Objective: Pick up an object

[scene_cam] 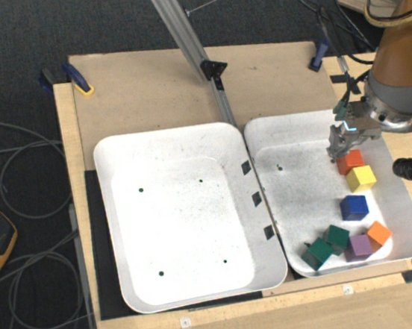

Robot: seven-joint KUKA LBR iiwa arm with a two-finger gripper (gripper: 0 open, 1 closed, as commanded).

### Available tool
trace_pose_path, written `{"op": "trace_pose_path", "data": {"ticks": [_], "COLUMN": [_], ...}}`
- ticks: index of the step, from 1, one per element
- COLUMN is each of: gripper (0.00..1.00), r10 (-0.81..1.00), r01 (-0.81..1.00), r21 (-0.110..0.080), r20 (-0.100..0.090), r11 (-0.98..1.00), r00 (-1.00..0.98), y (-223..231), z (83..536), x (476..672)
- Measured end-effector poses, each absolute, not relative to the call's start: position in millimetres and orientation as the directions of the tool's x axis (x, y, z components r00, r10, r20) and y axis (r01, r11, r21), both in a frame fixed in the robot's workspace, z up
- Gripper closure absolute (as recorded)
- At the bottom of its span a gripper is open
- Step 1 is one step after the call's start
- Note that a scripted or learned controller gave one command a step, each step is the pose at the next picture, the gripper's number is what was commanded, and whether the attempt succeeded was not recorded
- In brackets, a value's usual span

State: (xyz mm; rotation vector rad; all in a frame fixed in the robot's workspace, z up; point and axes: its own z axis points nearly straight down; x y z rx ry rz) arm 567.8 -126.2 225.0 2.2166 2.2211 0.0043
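Observation:
Several small blocks lie in the right bin (301, 200). An orange-red block (352, 161) sits near the bin's far right, with a yellow block (361, 177) touching its near side. Nearer the front are a blue block (354, 207), an orange block (378, 233), a purple block (360, 245) and two dark green blocks (328, 245). My gripper (341, 146) hangs at the far right of this bin, just above and behind the orange-red block. Nothing shows between its fingers.
The left bin (175, 217) stands beside the right one, joined by black clips along the shared rim. A slanted metal rod (190, 42) rises from the bench behind the bins. Cables and a yellow device lie on the floor at left.

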Motion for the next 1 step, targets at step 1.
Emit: {"op": "trace_pose_path", "data": {"ticks": [1], "gripper": [1.00], "r10": [1.000], "r01": [1.000], "r21": [0.001], "r20": [0.002], "r11": [0.007], "r00": [-0.007], "y": [-74.9], "z": [224.0], "x": [574.8]}}
